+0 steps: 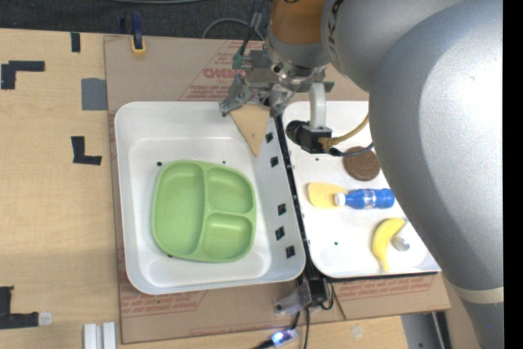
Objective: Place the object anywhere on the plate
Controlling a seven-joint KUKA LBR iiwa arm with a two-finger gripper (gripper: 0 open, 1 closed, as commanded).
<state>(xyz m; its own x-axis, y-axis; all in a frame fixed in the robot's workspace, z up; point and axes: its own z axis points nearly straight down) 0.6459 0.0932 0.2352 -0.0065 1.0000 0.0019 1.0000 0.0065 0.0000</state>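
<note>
The green plate (204,211) lies bare in the left bin (131,176). Beyond it, at the bin's far rim, my jaws (249,98) are clenched on the tan wedge (253,127). It's lifted; carrying and setting down remain.

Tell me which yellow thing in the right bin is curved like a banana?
The banana, near the front edge of the right bin. It bends in an arc, while the other yellow piece beside the blue bottle is short and blocky.
</note>
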